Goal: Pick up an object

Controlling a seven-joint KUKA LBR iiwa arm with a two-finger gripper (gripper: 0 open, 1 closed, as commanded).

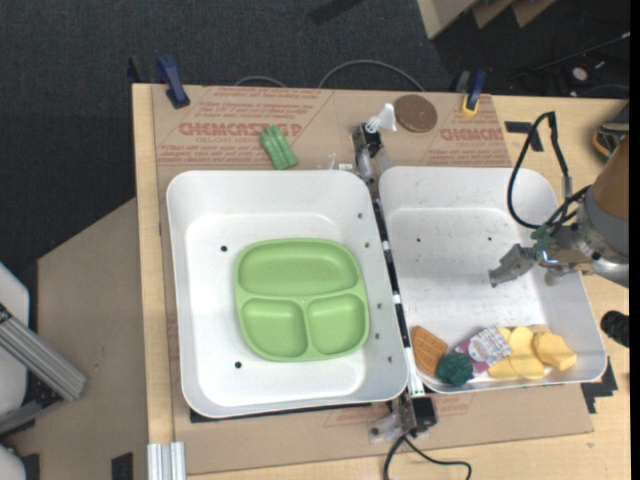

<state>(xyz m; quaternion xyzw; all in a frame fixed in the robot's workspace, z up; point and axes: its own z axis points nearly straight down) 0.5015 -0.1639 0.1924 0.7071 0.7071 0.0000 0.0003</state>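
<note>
Two bins (pixel 200 218); one green tray (pixel 300 298); tool (pixel 530 266) spread wide, seemingly holding nothing.

Bright even overhead light, white bins (pixel 200 268) near glare, soft faint shadows, slight overall blur, dark floor dim

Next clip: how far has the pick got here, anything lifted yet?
Nothing looks lifted. The hand hangs in the right white bin, above its bare middle, apart from the yellow food pieces, dark green lump and tan waffle piece at the near edge. Reaching, gripping and lifting remain.
</note>
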